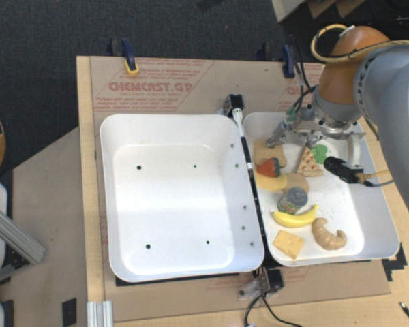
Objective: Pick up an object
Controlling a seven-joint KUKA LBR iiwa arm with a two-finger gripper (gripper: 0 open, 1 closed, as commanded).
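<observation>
Toys crowd the right bin (375, 240), and the landmark to steer by is the banana (294, 217) lying near its middle. Just above the banana, touching it or nearly so, sits a small grey can (293, 199); above that are a yellow and red piece (270, 172) and a brownish lump (265, 152). Below the banana lies a cheese wedge (289, 243), and to its lower right a croissant (328, 235). Up and to the right of the banana rests a pizza slice (309, 163) with a green piece (320, 152) just beyond it. The left bin (174, 196) is well apart from the banana, across the dividing rims.

The gripper (307, 133) hangs at the far end of the right bin, above the pizza slice and green piece and well apart from the banana. Whether it is open or closed I cannot tell; the metal parts under the wrist blur together, and nothing can be seen held there.

The risk from here, as I judge it, is the crowding. Pieces lie so close that a descent could land on two at once, pushing one aside rather than gripping it. The pizza slice lies flat, so a grip may slide over it. The bin's far wall, close by the gripper, could also catch it.
</observation>
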